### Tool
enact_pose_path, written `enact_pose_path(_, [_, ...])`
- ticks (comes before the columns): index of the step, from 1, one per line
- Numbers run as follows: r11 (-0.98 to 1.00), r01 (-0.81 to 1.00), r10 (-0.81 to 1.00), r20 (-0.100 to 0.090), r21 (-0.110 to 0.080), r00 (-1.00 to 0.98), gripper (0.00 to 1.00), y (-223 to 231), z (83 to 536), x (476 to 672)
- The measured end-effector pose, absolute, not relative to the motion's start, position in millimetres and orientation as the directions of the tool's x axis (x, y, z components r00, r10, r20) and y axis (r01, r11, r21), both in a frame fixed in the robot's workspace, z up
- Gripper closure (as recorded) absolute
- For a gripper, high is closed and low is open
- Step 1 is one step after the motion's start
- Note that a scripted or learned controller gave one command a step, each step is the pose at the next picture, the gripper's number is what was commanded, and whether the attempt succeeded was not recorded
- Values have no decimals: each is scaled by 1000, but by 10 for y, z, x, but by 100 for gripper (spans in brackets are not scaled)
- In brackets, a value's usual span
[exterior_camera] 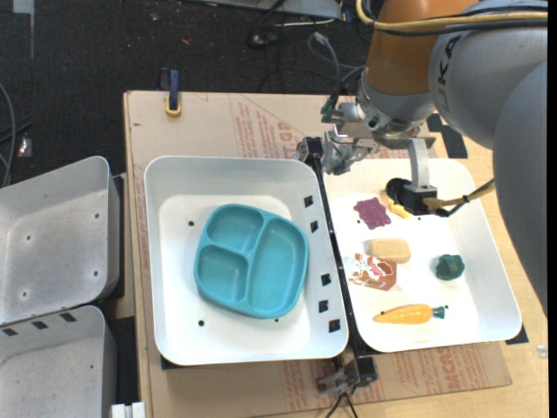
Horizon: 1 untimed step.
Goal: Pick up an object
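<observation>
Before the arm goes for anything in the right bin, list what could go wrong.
The gripper sits above the divider between the bins; descending there may strike it. The purple piece lies flat, so it may slip out. The tan block touches the brown-and-white item, so grabbing one could drag both.

Purple scrap [372, 212], tan block [388, 250], green lump [450, 267], orange carrot [406, 314] in right bin [496, 286].

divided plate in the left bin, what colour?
Turquoise blue, plain, no pattern. The divided plate lies in the left bin, clearest in the camera view.
</observation>
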State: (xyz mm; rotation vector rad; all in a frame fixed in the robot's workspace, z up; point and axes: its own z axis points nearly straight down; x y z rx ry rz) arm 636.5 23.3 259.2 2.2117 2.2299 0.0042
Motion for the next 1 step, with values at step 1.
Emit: enact_pose_path(1, [6, 1000, 1000, 0, 2, -6, 100, 660, 2546, 6418])
